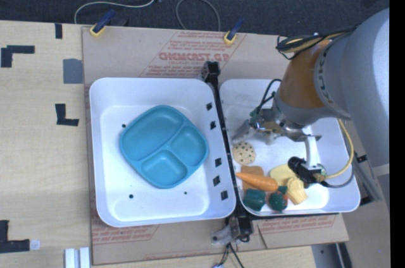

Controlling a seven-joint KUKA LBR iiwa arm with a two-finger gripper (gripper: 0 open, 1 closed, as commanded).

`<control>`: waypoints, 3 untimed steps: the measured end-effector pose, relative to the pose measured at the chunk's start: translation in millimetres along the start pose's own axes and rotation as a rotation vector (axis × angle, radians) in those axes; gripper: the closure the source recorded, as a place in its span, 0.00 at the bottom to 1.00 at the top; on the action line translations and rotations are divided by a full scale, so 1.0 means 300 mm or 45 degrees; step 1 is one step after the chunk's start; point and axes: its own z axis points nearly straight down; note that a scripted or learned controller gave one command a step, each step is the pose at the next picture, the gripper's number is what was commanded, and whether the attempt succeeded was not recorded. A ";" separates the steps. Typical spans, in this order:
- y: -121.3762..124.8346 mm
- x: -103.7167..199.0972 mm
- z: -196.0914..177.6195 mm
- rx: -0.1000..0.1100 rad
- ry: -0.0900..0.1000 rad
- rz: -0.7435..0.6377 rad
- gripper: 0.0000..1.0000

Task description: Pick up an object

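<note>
Small toy foods that look light, hard and smooth, a speckled cookie (pixel 243 152) and a carrot (pixel 256 181) best pinched across its narrow middle, lie in the right bin (pixel 342 200) just below the tool (pixel 253 126), whose opening I cannot tell.

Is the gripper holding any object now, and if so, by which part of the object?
It cannot be told. The gripper is low in the right bin, just above the cookie, with nothing seen between it.
</note>
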 end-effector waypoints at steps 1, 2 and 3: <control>0.004 -0.005 -0.043 -0.010 -0.005 0.002 1.00; -0.051 -0.287 -0.078 -0.001 -0.002 0.008 1.00; -0.048 -0.272 -0.075 0.000 0.000 0.003 0.00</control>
